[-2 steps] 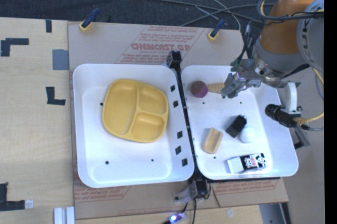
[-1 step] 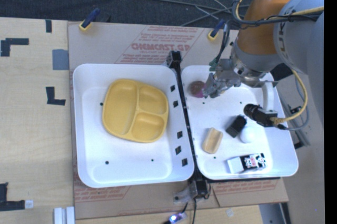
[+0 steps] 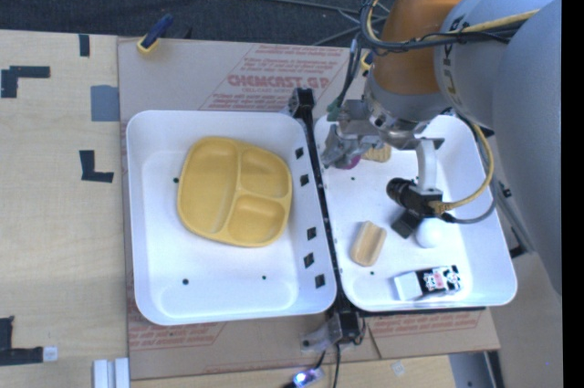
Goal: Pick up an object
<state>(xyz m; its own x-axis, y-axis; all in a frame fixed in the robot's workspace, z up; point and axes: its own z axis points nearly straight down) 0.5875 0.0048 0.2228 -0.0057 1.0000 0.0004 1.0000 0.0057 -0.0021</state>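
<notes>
My gripper hangs over the far left corner of the right bin, close to the divider between the two bins. A small pink-purple thing shows just below it, partly hidden by the gripper, and I cannot tell whether it is held. A small tan piece lies right beside the gripper. A tan bread-like block lies near the bin's middle front. A white ball rests to its right. A small black-and-white box sits by the front wall.
The left bin holds a yellow divided plate, turned a little. The grey arm with its orange band covers the right bin's far right part. A blue-and-yellow clamp lies on the bench behind the left bin.
</notes>
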